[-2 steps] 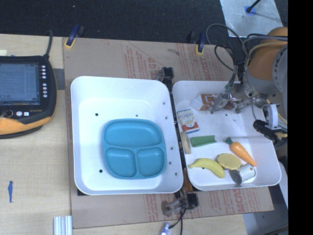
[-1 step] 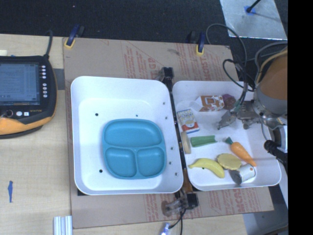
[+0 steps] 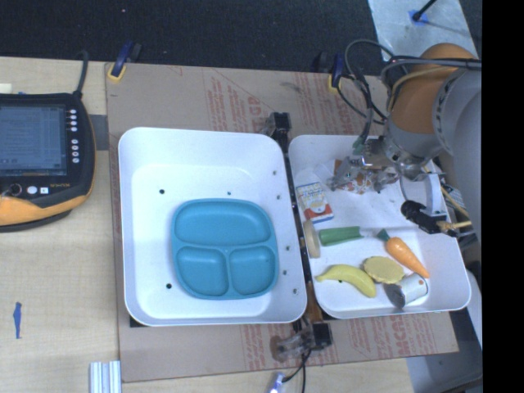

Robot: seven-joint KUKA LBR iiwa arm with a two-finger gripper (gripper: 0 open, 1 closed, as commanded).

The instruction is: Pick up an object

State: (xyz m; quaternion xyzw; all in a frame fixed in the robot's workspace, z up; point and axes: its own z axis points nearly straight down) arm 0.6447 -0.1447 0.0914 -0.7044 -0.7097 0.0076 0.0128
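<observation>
carton [image 3: 314, 202] looks to me the likeliest pick, since of everything in the right bin [image 3: 370, 213] it lies closest to the gripper [image 3: 366, 173], just off to one side of it and a little toward the front of the bench. the gripper itself hangs low over the back part of that bin, with bare white floor under and around it. whether it is released or clenched i cannot tell from where i stand; the wrist and cables blur together there, and i see nothing plainly held.

the carton is a small printed box lying flat, close against the wall that divides the two bins. i would guess it is light and stiff enough, but hollow, so a hard squeeze could dent it. best taken across its narrow width, coming straight down, and the wall beside it leaves little room on that side.

farther from the gripper, toward the front rim, lie a green stick with a wooden end [image 3: 337, 236], a carrot [image 3: 403, 253], a banana [image 3: 348, 277], a pale yellow lump [image 3: 382, 269] and a small silver can [image 3: 409, 290]. the lump and the can touch or nearly touch. the banana and carrot are rounded and probably smooth plastic, so they could slip or roll; each wants gripping across its middle.

well away from the gripper, the left bin [image 3: 147, 187] holds a blue divided tray [image 3: 223, 248].
</observation>
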